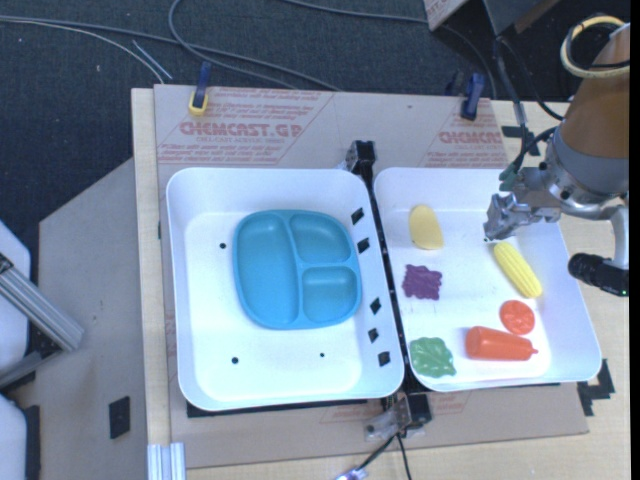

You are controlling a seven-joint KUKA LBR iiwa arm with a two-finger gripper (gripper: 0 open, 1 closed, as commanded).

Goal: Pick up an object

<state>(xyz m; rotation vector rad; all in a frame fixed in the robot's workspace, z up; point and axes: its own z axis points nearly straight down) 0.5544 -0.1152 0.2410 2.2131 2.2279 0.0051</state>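
Nothing has been lifted yet. The metal two-finger gripper [497,223] is poised at the frame's right, just above the yellow plastic corn cob [517,268] lying in the right white bin [575,353]; finger state cannot be told.

The arm [598,118] is seen entering from the right edge of the camera view, its orange band shown broad at the upper right and followed below by a grey wrist section. From the wrist, the gripper [497,224] is extended leftward and downward at a slant, its metallic body being angled toward the lower left. The tip is held low. The fingers are too small and too blurred against the white background to be judged. A black part of the arm's mount is seen lower down at the right edge.
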